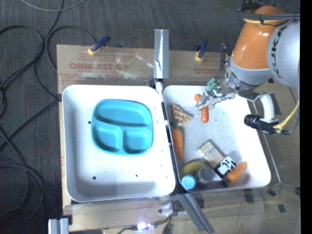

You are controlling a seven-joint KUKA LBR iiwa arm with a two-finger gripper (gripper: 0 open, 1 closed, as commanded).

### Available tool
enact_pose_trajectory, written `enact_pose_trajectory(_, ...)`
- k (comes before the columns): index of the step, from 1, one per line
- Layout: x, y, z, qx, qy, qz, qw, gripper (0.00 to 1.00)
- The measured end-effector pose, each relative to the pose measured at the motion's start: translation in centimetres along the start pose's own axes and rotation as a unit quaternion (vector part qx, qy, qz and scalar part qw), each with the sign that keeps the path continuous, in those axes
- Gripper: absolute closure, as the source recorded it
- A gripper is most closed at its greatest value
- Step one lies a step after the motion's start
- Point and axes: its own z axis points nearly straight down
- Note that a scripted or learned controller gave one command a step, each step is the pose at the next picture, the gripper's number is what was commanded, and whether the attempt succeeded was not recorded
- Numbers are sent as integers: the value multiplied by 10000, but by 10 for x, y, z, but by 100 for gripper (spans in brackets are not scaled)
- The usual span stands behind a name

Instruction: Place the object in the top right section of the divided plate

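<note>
Two shallow white bins are set side by side on the bench, and the left bin [73,179] is given over to the blue divided plate [123,126], which lies flat near its middle with one long compartment along the far edge and two smaller ones along the near edge; it is judged that the plate is kept apart there so that its sections stay reachable from above. The right bin [243,135] serves as the stock of objects: a carrot [177,143] is laid along the left wall, a waffle-patterned piece [181,114] sits above it, and a checkered block [210,151], a yellow-green piece [192,167], a blue round cap [188,182], a black-and-white item [225,166] and a second orange vegetable [236,173] are crowded toward the near edge. The gripper [208,100] is poised over the far part of this bin, just beside a small orange-red sausage-shaped object [204,114], taken to be the task's thing, still well apart from the plate. Whether the claw is wide, narrow or closed cannot be told, nor whether the object is touched.
</note>
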Motion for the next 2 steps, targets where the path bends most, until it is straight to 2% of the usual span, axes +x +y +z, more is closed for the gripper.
enact_pose_trajectory(1,89,-42,41,20,32,867,9962,100)
enact_pose_trajectory(2,163,-58,3,14,31,840,9965,100)
